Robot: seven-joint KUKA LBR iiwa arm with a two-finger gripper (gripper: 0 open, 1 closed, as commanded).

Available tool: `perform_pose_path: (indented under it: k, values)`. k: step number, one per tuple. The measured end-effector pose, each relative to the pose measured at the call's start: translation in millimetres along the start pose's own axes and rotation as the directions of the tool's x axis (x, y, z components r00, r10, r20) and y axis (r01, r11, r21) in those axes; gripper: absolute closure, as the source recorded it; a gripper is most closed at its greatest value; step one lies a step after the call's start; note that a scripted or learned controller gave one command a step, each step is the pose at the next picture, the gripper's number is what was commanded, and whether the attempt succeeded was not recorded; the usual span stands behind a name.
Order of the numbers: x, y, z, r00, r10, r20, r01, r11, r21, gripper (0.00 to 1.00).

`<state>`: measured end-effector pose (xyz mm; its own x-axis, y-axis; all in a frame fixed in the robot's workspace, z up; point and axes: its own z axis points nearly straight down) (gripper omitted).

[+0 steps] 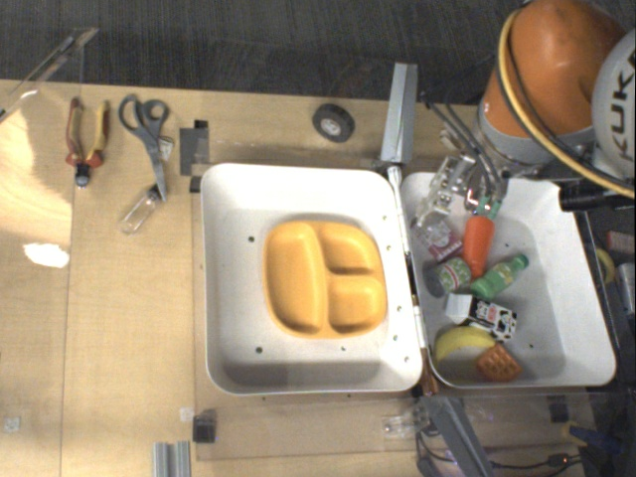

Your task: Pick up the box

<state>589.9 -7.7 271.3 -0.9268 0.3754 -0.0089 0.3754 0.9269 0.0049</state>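
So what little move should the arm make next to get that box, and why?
Probably slide toward the near end of the right bin and lower. The gripper hangs over the bin's far corner, above the carrot, while the small box lies further down, between the green bottle and the yellow fruit.

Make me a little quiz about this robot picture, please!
1. True or false: the yellow tray lies in the left bin.
2. What lies nearest the carrot: A) scissors, B) green bottle, C) tape roll?
3. Which bin has the small box in it?

Key: 1. true. 2. B. 3. The right bin.
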Motion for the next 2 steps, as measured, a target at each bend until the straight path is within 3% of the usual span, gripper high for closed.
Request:
perform_pose_path:
  k: [1, 2]
  values:
    - [-20.6, -30.5, 45.4, 0.917, 0.398, -0.002, -0.398, 0.917, 0.004, 1.00]
    - [-20.6, -30.4, 45.1, 0.917, 0.398, -0.002, -0.398, 0.917, 0.003, 0.00]
